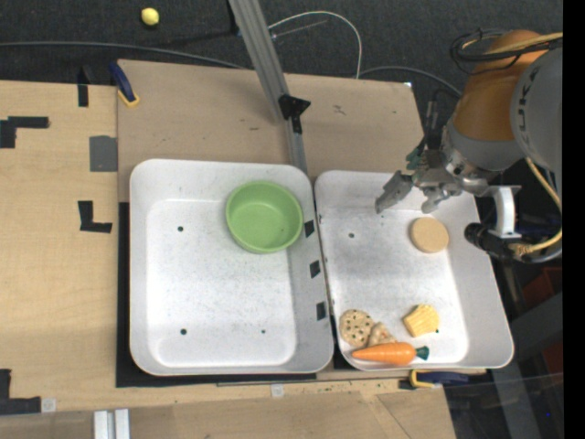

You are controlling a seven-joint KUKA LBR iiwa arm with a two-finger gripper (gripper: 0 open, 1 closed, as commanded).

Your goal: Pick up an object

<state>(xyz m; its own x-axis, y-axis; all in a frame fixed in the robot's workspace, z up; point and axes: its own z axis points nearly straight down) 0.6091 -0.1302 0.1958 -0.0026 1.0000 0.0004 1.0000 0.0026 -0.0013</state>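
While the arm reaches in from the right, the scene reads as follows.

Gripper (409,199): poised over the upper part of the right bin, fingers spread apart, nothing between them.
Arm (498,108): grey with an orange band, directly behind and above the gripper.
Round tan disc (429,235): just below and slightly right of the gripper, lying flat on the bin floor, apart from the fingers.
Yellow wedge (420,319): well below the gripper, near the bin's lower edge.
Cookie (355,326): below and left of the gripper, beside the wedge.
Carrot (388,354): farthest below the gripper, lying along the lower wall, touching the cookie.
Right bin (475,273): under the gripper.
Left bin (183,273): to the gripper's left.
Green bowl (263,216): well left of the gripper, upright in the left bin's upper right area.
Worktop (55,245): beneath both bins.
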